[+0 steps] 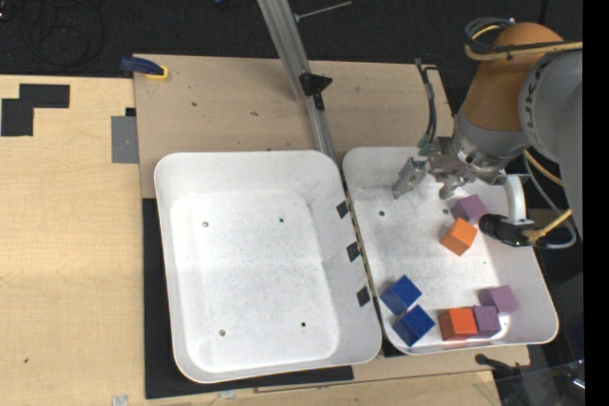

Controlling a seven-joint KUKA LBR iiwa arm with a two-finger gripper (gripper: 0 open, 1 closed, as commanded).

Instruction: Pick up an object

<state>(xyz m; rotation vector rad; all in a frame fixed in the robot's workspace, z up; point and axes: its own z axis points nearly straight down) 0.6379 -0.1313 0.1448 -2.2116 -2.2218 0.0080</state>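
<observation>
Above the right bin point(542, 319), the gripper point(433, 174) hangs with nothing visible in it; whether its jaws are wide or narrow, I cannot tell. Just beside it lie a purple block point(468, 207) and an orange cube point(460, 236), likely candidates.

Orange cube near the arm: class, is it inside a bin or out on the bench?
Inside. The orange cube lies on the right bin's white floor, beside a purple cube.

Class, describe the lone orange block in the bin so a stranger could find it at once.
Look in the right-hand bin, nearest the gripper. The orange block lies mid-bin, just below a purple block. Unlike the other orange block in the front row, it sits tilted and apart.
</observation>
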